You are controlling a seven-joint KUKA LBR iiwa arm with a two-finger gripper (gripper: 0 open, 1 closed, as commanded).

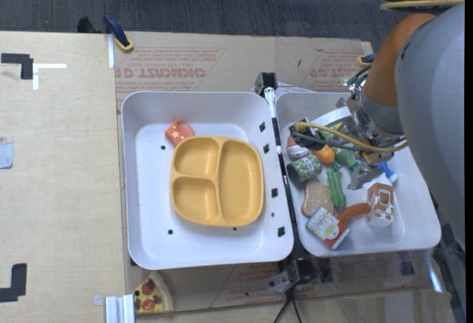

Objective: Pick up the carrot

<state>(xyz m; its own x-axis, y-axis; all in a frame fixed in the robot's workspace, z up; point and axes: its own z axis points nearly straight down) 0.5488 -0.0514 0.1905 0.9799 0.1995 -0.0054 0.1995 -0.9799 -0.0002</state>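
Observation:
The carrot (328,155) looks like a short orange piece with a green top, lying in the upper middle of the right bin (421,233). My gripper (362,165) hangs low over that bin, just right of the carrot, under the grey wrist with the orange band. Cables and the wrist hide the fingertips, and nothing shows between them.
Around the carrot lie a small can (303,168), a bread slice (316,198), a green pod (337,188), a red-orange piece (355,212), a carton (382,205) and a packet (323,224). The left bin (140,166) holds a yellow divided plate (218,181) and a red item (178,131).

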